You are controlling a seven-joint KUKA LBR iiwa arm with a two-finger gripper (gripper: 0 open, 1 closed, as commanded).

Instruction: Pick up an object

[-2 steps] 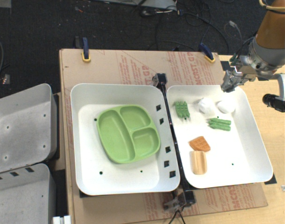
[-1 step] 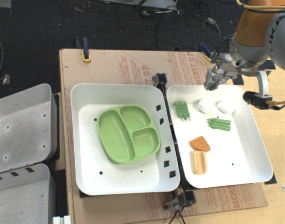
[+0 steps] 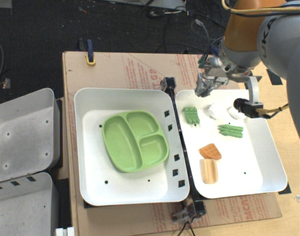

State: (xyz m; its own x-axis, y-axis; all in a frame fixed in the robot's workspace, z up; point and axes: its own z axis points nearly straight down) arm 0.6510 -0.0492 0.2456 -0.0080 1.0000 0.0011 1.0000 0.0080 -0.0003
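Right bin [image 3: 268,178], contents as I read them from the overhead camera:

- Green bean cluster [image 3: 191,115], near the bin's left wall, upper part. Looks like moulded plastic toy food: light, stiff, ridged. I would pinch it across the short width.
- Second green bean pod [image 3: 230,130], lying crosswise toward the middle. Thin and low; I judge it may slide away before the fingers get under it.
- Orange wedge [image 3: 210,152], touching or just above the tan block [image 3: 209,171]. Both seem light and rigid. The block's flat parallel sides make it my preferred target, gripped across the narrow axis.
- Two small white pieces [image 3: 213,111], pale against the bin floor, hard to make out; I would skip them.

Left bin [image 3: 86,132]: holds a green divided tray [image 3: 135,140], broad, shallow, awkward for two fingers.

Gripper [image 3: 204,88]: hangs over the right bin's upper left corner, above the bean cluster. Nothing visible in it; spread or pressed together, I cannot tell.
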